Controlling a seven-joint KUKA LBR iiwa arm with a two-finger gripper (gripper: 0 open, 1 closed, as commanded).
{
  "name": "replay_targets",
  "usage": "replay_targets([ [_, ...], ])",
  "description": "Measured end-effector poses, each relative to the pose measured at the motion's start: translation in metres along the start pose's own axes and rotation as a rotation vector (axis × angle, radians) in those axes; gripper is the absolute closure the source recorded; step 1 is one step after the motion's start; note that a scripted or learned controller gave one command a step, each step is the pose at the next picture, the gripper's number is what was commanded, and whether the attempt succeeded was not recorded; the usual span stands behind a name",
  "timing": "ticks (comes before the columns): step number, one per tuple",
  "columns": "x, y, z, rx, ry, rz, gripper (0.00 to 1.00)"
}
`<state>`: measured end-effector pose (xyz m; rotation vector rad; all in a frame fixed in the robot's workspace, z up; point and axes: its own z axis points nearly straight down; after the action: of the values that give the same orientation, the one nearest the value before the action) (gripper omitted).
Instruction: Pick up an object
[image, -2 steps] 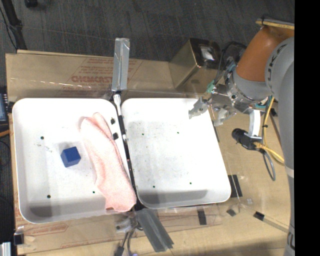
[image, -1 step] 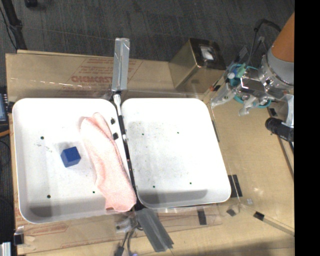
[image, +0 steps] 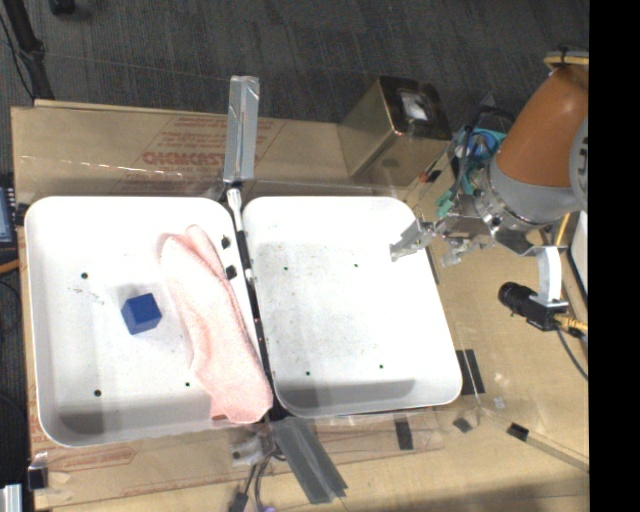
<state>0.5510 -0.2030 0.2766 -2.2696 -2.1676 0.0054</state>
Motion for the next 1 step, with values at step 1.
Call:
replay_targets([
  [1,0.0492,0.0842,-0.0816,-0.004,0.0,-0.117,0.0],
])
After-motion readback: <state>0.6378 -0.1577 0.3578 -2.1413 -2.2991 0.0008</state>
